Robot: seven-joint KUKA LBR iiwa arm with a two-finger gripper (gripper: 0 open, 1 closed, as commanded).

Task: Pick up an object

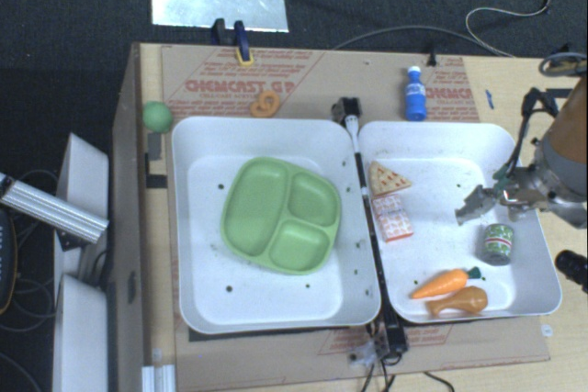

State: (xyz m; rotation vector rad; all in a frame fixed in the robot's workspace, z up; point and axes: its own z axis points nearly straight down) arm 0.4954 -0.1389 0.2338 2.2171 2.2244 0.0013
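Fingers grey metal, spread apart, gripping nothing, above right bin; small cylindrical can beside them.

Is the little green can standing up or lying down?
Standing up. The little green can shows its round top facing upward in the right bin, just below the tool.

My arm: a bulky grey wrist housing under a tan-orange section, both partly cut off at the frame's right edge. My claw: small grey metal fingers, a green fleck beside them. Thin dark cables loop above my wrist.
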